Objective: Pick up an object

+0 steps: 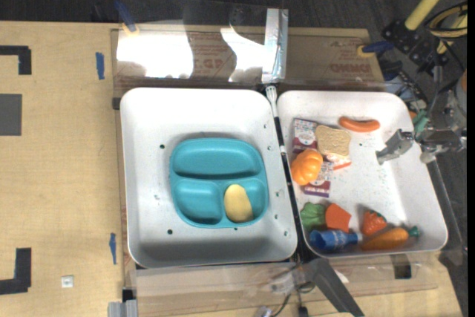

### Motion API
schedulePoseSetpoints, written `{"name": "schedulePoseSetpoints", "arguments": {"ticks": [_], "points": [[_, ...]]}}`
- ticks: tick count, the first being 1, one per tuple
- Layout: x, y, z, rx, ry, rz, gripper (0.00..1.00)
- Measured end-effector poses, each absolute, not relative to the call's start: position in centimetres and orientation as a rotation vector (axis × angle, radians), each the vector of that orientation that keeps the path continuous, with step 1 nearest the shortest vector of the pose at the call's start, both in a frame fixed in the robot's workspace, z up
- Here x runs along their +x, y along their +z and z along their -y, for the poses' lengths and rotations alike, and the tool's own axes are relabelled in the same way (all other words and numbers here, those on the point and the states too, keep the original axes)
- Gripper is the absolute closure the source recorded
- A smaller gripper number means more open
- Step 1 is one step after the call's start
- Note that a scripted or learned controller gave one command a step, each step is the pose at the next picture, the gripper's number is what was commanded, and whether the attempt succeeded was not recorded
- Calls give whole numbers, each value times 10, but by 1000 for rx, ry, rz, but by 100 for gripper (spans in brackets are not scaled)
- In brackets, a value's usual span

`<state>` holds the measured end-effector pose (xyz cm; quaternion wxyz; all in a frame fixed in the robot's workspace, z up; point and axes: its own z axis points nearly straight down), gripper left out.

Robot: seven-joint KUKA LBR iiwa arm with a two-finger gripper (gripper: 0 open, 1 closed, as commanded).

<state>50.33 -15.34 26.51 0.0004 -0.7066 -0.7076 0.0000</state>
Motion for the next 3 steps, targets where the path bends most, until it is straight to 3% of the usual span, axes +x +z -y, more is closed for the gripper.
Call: {"name": "schedulePoseSetpoints", "arguments": {"ticks": [1,2,3], "points": [[512,271,149,-2089,-1,2351,0],[513,282,150,-2092,-5,2353,100],[513,281,150,-2092,-4,2352,0]]}}
